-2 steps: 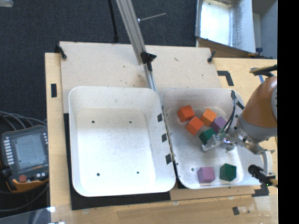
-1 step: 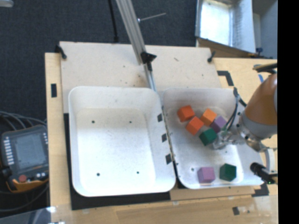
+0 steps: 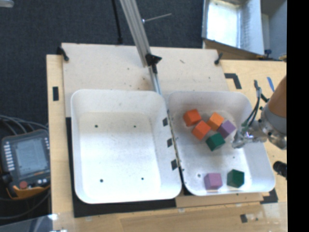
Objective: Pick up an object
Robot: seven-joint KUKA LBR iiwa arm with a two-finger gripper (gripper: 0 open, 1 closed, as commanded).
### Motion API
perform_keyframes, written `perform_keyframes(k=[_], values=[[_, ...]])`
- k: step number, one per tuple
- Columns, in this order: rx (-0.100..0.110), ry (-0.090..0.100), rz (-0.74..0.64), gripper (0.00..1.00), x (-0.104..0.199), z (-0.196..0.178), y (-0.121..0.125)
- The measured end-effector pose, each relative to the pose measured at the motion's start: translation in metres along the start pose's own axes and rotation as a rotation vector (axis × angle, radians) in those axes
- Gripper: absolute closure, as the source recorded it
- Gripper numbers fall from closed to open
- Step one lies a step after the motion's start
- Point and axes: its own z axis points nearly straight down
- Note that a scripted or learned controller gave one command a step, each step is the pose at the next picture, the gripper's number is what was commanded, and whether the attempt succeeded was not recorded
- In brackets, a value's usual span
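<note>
The right bin (image 3: 251, 178) holds several small blocks. Three orange blocks (image 3: 192, 117), (image 3: 201, 129), (image 3: 216, 120) cluster near its middle with a purple block (image 3: 227, 127) and a green block (image 3: 215, 141). Another purple block (image 3: 212, 181) and a dark green block (image 3: 235, 178) lie near the bin's front edge. My gripper (image 3: 240, 140) comes in from the right edge and hangs just right of the cluster, close to the purple and green blocks. Nothing shows between its fingers.
The left bin (image 3: 82, 110) lies beside the right one. A metal camera pole (image 3: 137, 33) slants up from between the bins at the back. A teach pendant (image 3: 26, 158) rests off the bench to the left.
</note>
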Motion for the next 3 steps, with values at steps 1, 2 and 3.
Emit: perform_keyframes(k=[1, 2, 3], values=[[0.0, 0.0, -0.004, 1.0, -0.004, -0.056, -0.008], [0.004, 0.002, -0.009, 1.0, -0.005, -0.064, -0.007], [0.005, 0.005, -0.017, 1.0, 0.053, -0.072, -0.011]])
